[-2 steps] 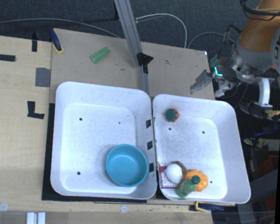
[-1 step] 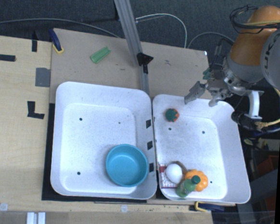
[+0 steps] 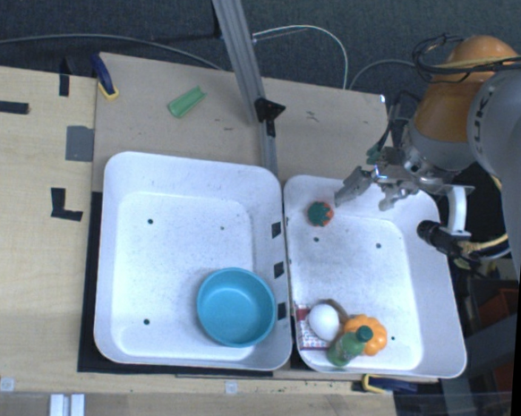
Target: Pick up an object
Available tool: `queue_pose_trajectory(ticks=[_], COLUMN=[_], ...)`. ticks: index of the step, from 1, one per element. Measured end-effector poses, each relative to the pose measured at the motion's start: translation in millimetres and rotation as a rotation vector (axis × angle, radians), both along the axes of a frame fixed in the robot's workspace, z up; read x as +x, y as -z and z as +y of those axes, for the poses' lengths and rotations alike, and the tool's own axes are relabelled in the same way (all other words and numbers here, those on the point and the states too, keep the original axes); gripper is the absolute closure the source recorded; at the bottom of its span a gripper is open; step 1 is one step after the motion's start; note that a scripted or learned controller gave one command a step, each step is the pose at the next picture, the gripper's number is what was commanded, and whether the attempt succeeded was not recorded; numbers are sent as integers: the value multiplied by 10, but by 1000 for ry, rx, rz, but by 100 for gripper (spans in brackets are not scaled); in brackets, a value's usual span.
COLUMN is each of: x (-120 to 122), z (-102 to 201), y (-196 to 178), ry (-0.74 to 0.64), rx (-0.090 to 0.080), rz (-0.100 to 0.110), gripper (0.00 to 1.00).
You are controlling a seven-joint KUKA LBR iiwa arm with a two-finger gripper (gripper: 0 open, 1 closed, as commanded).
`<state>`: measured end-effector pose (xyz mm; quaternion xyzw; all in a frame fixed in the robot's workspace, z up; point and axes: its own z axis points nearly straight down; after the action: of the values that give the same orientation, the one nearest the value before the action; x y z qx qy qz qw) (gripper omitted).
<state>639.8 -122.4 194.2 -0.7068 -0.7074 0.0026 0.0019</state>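
One small ball (image 3: pixel 320 214) lies beside the end effector (image 3: pixel 369 192).

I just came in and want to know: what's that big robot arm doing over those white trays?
The arm is trying to pick something up. Its gripper hangs open over the back of the right bin, with nothing between the jaws. The closest thing is a small green and red ball just beside it. At the front of that bin sit a white egg, an orange toy and a green bottle. The left bin holds a blue bowl.
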Motion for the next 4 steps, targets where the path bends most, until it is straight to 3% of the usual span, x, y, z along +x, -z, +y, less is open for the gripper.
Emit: queue_pose_trajectory(ticks=[1, 2, 4], x=[-19, -6, 41], z=[2, 11, 71], y=[439, 308, -664], ry=[-1, -3, -1], rx=[0, 1, 0], rz=[0, -4, -12], gripper=[0, 100, 100])
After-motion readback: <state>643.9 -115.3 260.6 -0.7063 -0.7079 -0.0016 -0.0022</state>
